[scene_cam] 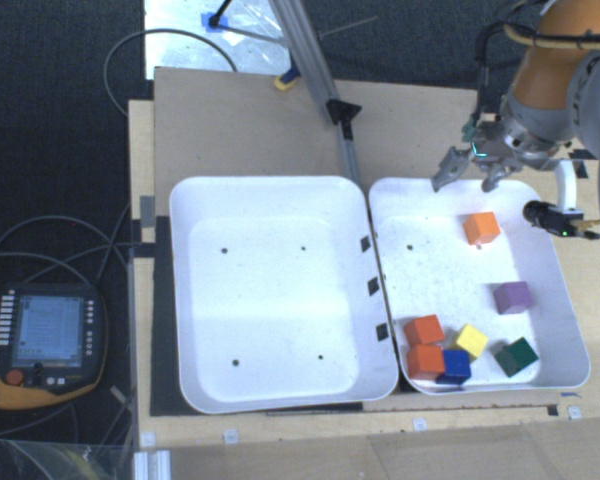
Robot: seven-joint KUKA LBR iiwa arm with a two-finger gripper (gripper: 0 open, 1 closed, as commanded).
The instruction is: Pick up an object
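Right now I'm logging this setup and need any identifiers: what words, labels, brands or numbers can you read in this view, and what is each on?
No text can be read in this view.
Teach pendant at the left: its screen shows lines and fields, too small and blurred to read.
Blocks in the right bin: plain coloured faces, no markings to be seen.
Arm and end effector: no legible label or brand.

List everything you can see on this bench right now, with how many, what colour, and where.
white plastic bins: 2, white, side by side on the bench
orange cubes: 3, orange, one at right bin's far end, two at its near left corner
purple cube: 1, purple, right bin's right side
yellow cube: 1, yellow, near edge
blue cube: 1, blue, near edge
green cube: 1, dark green, near right corner
teach pendant: 1, grey and orange, left of bench
gripper: 1, grey, open, above right bin's far edge
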